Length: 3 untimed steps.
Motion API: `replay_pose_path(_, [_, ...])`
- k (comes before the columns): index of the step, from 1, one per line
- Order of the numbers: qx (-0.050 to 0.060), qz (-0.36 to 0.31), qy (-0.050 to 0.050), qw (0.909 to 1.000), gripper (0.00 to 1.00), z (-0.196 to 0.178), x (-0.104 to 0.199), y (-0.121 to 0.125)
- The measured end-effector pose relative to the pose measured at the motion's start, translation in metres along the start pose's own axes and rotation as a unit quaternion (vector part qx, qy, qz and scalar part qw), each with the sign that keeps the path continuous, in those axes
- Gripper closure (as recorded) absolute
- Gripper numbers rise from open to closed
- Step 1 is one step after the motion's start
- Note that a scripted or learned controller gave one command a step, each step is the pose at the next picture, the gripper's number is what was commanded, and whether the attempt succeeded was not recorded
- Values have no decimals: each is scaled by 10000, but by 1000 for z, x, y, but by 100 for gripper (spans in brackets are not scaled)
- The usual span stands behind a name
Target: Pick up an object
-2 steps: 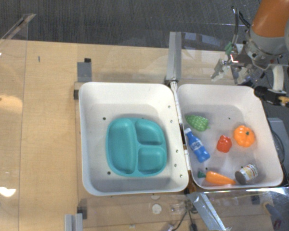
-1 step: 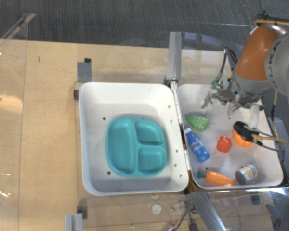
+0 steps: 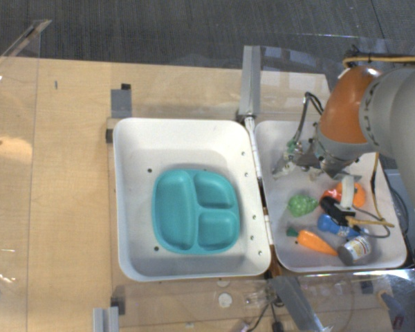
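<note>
Pale wooden bench (image 3: 55, 185) under clear glare-streaked sheeting — dark grey ribbed floor (image 3: 159, 12) beyond

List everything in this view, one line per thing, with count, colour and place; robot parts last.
bins: 2, white, side by side on the bench
divided tray: 1, teal, in the left bin
green object: 1, green, middle of the right bin
carrot-shaped object: 1, orange, near edge of the right bin
can: 1, grey, near right corner of the right bin
blue object: 1, blue, beside the can
bench: 1, light wood
arm: 1, grey with orange band, over the right bin
gripper: 1, dark, above the right bin's far part
</note>
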<state>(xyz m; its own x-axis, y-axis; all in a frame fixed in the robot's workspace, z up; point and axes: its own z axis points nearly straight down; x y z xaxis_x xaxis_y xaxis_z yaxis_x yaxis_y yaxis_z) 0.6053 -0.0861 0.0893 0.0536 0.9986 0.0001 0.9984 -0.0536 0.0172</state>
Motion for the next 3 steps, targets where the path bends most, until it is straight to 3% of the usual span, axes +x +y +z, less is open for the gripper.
replay_pose_path(1, [1, -198, -11, 9998, 0, -2, -65, -69])
replay_pose_path(2, [-41, -799, -15, 9968, 0, -3, -5, -109])
replay_pose_path(3, [-55, -801, -9, 9968, 100, -12, -4, -106])
